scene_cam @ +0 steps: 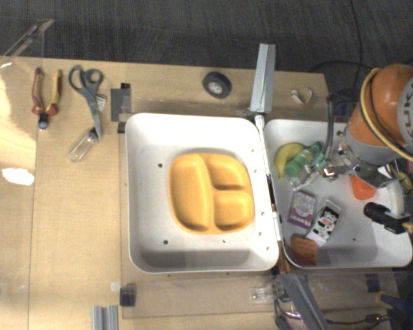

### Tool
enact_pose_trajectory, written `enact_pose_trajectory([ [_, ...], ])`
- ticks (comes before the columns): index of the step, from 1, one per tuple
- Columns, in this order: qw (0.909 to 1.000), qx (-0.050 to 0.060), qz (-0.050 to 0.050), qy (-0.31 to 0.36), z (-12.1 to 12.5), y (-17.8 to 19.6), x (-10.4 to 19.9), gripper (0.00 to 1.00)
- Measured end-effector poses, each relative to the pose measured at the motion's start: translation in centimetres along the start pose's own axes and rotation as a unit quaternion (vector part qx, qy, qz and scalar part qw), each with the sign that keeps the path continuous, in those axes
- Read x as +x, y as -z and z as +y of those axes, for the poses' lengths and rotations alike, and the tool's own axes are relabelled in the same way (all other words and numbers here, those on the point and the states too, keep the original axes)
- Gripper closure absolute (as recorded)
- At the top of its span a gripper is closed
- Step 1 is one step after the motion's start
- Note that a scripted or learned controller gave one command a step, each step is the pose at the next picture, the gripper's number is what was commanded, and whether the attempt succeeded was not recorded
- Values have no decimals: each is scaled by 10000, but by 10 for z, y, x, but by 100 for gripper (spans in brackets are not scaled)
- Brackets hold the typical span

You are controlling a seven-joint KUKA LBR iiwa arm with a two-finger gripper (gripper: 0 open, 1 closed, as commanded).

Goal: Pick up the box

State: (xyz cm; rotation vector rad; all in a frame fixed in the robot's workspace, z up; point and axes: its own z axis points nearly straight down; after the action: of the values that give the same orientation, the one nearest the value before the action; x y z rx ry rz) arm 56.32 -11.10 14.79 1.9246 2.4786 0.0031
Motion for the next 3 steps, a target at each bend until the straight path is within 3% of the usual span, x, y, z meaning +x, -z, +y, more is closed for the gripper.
enact_pose_trajectory([
  [1,9995,-16,-2,-306,-18,-53,24,0],
  [2,9996,-47,-7,-291,-15,-42,24,100],
  [3,9996,-46,-6,-291,-15,-42,24,0],
])
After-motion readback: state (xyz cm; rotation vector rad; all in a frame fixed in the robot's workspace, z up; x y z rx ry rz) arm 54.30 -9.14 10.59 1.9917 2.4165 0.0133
